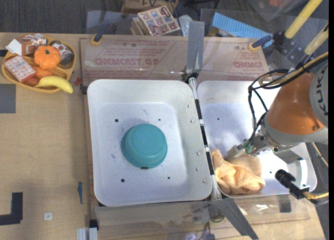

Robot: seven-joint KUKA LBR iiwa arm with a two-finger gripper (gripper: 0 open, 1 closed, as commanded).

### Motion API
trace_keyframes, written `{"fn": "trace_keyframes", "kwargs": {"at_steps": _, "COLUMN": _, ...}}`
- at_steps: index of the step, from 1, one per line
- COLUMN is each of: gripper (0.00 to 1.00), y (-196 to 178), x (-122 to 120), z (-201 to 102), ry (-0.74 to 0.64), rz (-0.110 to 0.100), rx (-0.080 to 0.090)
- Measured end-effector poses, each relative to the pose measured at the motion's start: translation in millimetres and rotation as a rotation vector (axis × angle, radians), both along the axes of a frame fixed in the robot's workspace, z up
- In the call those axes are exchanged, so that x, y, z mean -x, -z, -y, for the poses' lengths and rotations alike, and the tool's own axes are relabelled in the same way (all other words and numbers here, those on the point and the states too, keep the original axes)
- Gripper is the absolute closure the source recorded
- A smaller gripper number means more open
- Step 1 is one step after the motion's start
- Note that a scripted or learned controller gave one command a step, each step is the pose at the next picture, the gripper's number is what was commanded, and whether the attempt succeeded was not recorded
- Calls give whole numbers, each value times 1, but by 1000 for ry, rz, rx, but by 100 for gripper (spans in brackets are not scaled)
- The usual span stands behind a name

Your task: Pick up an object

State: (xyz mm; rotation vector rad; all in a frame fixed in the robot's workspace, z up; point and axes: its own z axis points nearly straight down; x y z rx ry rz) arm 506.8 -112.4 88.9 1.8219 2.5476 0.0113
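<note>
Arm w/ orange band is reaching in from the right over the right bin point(229, 103); end effector point(245, 149) is hovering low at the cloth's far edge, just above or touching it; can't tell which, and can't tell its state from this angle.

Likely target: the yellow-orange cloth point(237, 175), crumpled, lying in the near-left corner of the right bin, pressed up against the divider side. Other candidate: teal bowl point(145, 145), sitting upside down near the middle of the left bin point(104, 103), well apart from the arm. Fruit plate point(13, 74) is sitting on the bench at far left, outside both bins; prob. not in play.

Judging the step: approach/descent onto the cloth, grasp not yet confirmed; nothing is showing as held.

Risks from here:
- cloth is soft and bunched; end effector could be pinching only a thin fold, which slips out on lift;
- cloth is hugging the bin wall and corner; descent too far left could be striking the rim instead of fabric;
- contact is at the cloth's edge, not its bulk; off-centre grab could be dragging it rather than lifting;
- cables near the wrist are hanging close to the bin; snag is possible.
</note>
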Motion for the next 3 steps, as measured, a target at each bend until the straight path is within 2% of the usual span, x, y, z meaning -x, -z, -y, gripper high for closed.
{"fn": "trace_keyframes", "kwargs": {"at_steps": 1, "gripper": 100, "y": -10, "x": -1, "z": 3, "ry": 7, "rz": 4, "rx": 0}}
{"fn": "trace_keyframes", "kwargs": {"at_steps": 2, "gripper": 0, "y": -10, "x": -1, "z": 3, "ry": 7, "rz": 4, "rx": 0}}
{"fn": "trace_keyframes", "kwargs": {"at_steps": 3, "gripper": 0, "y": 0, "x": -8, "z": 0, "ry": 87, "rz": -2, "rx": 1}}
